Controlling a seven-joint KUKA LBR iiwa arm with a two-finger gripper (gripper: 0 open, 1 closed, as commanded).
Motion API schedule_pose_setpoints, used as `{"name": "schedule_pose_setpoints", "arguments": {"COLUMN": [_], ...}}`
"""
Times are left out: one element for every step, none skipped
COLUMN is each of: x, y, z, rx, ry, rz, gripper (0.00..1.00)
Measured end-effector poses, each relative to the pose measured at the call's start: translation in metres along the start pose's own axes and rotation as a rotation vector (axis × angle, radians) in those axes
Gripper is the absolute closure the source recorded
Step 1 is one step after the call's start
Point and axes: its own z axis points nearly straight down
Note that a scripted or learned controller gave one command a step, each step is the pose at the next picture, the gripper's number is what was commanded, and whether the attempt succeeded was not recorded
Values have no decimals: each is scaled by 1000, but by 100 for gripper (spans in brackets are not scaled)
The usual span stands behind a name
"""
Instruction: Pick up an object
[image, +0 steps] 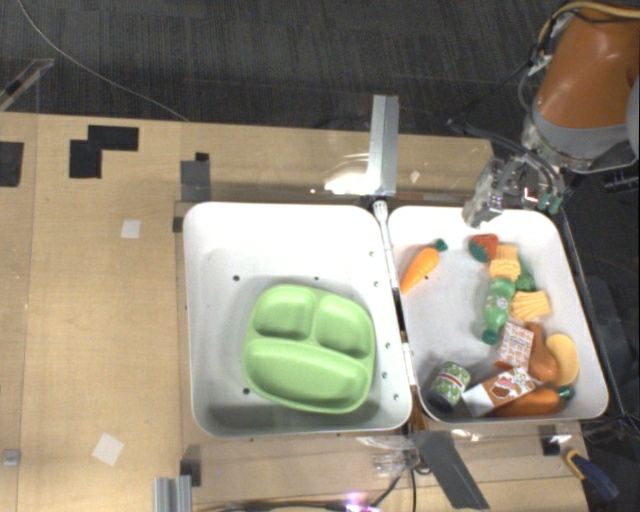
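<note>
We see the toy carrot (421, 266) lying on the floor of the right bin (570, 250), below and to the left of the claw (487, 205), clearly apart from it and tilted with its green tip toward the claw. The claw hangs over the far rim of that bin with nothing between its fingers; whether they stand wide or narrow we cannot tell. Just below the claw lies one red strawberry (484, 245), the nearest thing to it, and touching that a yellow corn piece (506, 264). Farther below the claw we count one green bottle-shaped toy (497, 306), a second yellow ridged piece (532, 304), one small printed carton (516, 343), one yellow-and-brown rounded toy (558, 358), one small can with a green label (450, 382), and a boxed item lying against an orange piece at the near wall, too crowded to count surely. Well to the claw's left and below, the left bin (210, 250) holds one green divided tray (309, 346) with three compartments. Both bins sit side by side on the wooden counter (90, 330).
</note>
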Motion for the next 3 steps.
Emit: {"name": "schedule_pose_setpoints", "arguments": {"x": [54,51,49], "y": [81,79,80], "z": [-19,-32,-45], "rx": [-1,-3,-5], "ry": [5,-4,-14], "rz": [56,58,55], "gripper": [100,100,100]}}
